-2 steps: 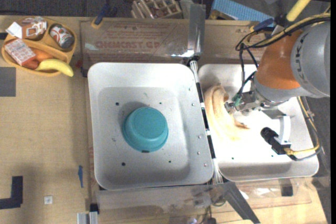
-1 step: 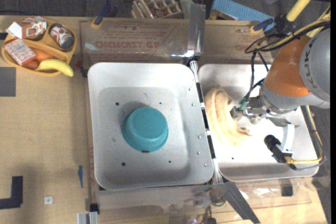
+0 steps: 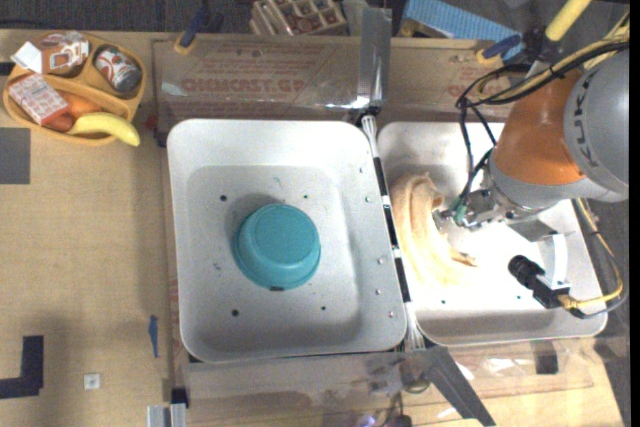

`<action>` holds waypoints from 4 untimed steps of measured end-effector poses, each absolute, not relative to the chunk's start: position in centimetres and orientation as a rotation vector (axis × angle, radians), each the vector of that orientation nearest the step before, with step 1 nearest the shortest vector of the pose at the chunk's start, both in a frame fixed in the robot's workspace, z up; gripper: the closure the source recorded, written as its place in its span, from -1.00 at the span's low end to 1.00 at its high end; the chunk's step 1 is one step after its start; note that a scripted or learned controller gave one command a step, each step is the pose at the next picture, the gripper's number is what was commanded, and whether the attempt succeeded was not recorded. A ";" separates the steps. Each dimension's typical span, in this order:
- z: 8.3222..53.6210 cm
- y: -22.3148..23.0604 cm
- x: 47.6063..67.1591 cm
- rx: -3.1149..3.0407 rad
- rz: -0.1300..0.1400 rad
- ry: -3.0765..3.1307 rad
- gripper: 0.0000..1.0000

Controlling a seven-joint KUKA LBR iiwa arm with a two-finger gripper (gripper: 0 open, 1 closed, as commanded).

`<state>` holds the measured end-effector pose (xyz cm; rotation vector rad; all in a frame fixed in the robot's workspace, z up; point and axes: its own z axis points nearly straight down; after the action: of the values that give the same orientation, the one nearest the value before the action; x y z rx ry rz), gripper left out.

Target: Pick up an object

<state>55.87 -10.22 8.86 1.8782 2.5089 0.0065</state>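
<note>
Two bins point(image 3: 195, 155) — one teal bowl point(image 3: 278, 246) (left), one brush point(image 3: 428, 230); gripper point(image 3: 458, 213) state unclear.

Bench point(image 3: 80, 255) bearing two white bins point(image 3: 190, 245)

The robot arm point(image 3: 590, 130) is showing a big round grey shell with dark letters on it. A bright orange band point(image 3: 535, 140) is wrapping around it just above the wrist. Black cables point(image 3: 485, 85) are looping at its 10 o'clock side. The pincer point(image 3: 462, 213) end is looking small, grey and full of metal bits.
</note>
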 end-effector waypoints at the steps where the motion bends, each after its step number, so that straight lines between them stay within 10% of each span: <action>1: 8.9 -10.2 55.9 1.878 0.007 2.509 -1.00; 2: 18.4 -7.6 52.3 2.331 0.000 2.104 -1.00; 3: 9.2 -9.6 55.1 2.350 0.015 2.070 -1.00; 4: 9.2 -10.2 59.2 2.312 0.015 2.110 -1.00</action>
<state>59.23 -10.16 9.20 2.3118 2.1095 0.0147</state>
